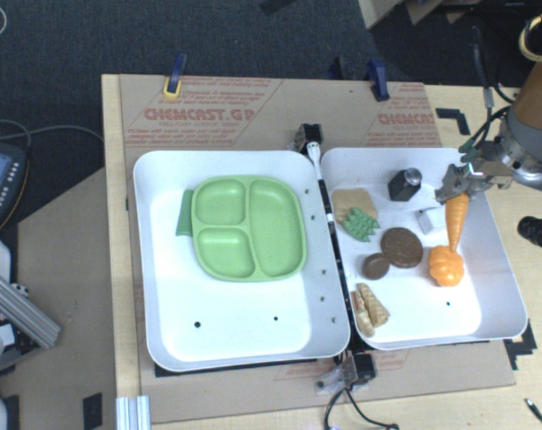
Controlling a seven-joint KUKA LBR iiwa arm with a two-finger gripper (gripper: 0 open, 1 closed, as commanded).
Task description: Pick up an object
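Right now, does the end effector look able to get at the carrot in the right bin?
Probably yes. The end effector is right above the carrot's upper end, and nothing lies across it; the small orange pumpkin only touches its lower tip.

The hand point(456, 186) hangs over the right bin point(494, 307), just above the carrot point(456, 219).

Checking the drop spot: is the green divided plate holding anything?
Empty. All three compartments of the green divided plate show bare green, with nothing resting in them.
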